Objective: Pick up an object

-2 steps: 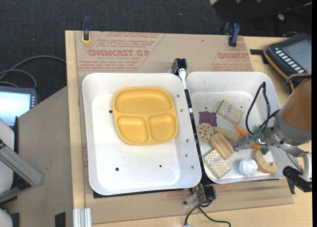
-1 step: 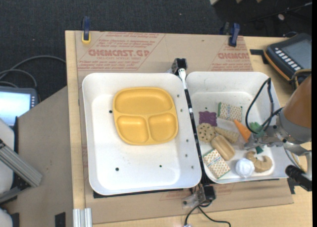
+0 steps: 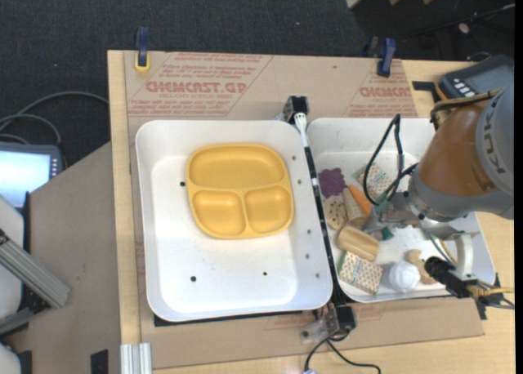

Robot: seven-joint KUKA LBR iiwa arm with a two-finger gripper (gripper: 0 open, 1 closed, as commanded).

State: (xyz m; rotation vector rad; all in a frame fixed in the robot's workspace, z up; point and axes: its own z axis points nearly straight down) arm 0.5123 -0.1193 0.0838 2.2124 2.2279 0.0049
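Note:
The right bin [image 3: 343, 131] holds several small objects. A purple piece [image 3: 331, 180] lies near its left wall, with an orange stick [image 3: 357, 198] beside it. Below them are a tan cylinder [image 3: 358, 242], a patterned square packet [image 3: 359, 272] and a white ball [image 3: 402, 277]. My gripper [image 3: 382, 219] hangs low in this bin, just right of the orange stick and above the tan cylinder. The wrist hides whatever lies directly under it.
The left bin [image 3: 163, 225] bears a yellow divided plate [image 3: 239, 189]. A speckled flat piece [image 3: 337, 213] lies by the wall between the bins, and a dotted one [image 3: 377, 180] lies behind the gripper. The arm [image 3: 462, 160] covers the right bin's right side.

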